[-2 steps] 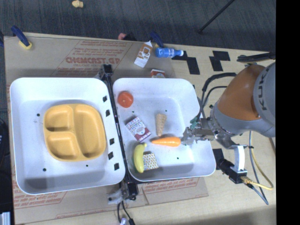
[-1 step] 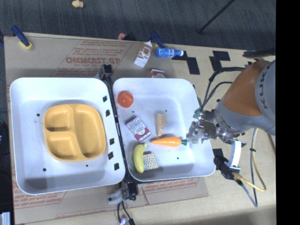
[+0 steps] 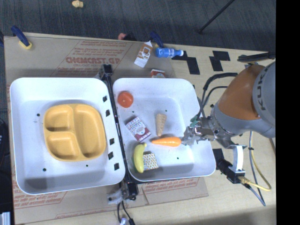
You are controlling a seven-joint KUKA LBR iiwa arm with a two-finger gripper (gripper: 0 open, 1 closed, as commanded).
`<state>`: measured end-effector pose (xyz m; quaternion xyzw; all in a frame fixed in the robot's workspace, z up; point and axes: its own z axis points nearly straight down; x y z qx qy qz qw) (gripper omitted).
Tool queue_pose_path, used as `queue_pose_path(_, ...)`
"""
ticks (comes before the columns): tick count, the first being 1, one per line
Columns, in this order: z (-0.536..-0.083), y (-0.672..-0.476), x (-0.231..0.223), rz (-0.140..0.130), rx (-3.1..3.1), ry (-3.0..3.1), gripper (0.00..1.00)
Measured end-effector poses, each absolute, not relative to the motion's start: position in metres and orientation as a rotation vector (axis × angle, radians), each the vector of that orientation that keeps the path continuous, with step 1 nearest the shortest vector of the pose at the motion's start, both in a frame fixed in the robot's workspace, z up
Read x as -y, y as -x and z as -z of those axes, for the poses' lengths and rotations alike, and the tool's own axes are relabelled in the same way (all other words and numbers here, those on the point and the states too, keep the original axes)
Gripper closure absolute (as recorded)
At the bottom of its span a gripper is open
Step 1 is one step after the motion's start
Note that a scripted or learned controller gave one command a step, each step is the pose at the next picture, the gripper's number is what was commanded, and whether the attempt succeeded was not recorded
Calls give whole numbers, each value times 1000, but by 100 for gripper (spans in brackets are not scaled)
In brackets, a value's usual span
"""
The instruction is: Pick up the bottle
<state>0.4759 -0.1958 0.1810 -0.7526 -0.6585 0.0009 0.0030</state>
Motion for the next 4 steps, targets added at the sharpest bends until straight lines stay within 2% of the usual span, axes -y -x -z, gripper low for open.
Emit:
queue_pose_path(1,-171,-476,200,-2,2268,2164,100)
queue_pose_path(2,-214,-476,211,-3,1783,2583,100)
queue_pose_path(4,-196,-476,204,-2,2132,2300,100)
